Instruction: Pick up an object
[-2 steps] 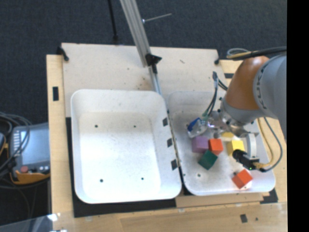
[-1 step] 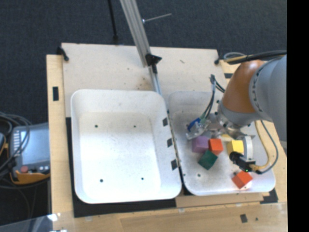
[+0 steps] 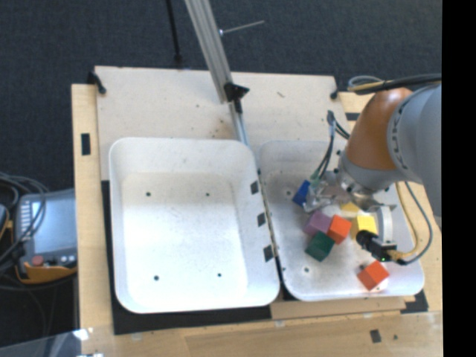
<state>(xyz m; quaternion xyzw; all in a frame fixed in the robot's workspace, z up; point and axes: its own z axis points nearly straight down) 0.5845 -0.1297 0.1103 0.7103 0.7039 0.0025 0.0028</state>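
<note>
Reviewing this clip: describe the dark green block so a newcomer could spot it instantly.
Look in the right-hand bin, where the arm reaches in. Below the gripper sits a cluster of small blocks; the dark green block is the cluster's lowest, beneath the purple block and left of an orange block.

A single fixed camera looks down at a slant from well above the tabletop (image 3: 171, 95), far enough to take in both white bins, the left bin (image 3: 186, 225) and the right bin (image 3: 297, 162), plus dark floor beyond. The arm (image 3: 394, 136) enters from the frame's right side.
</note>
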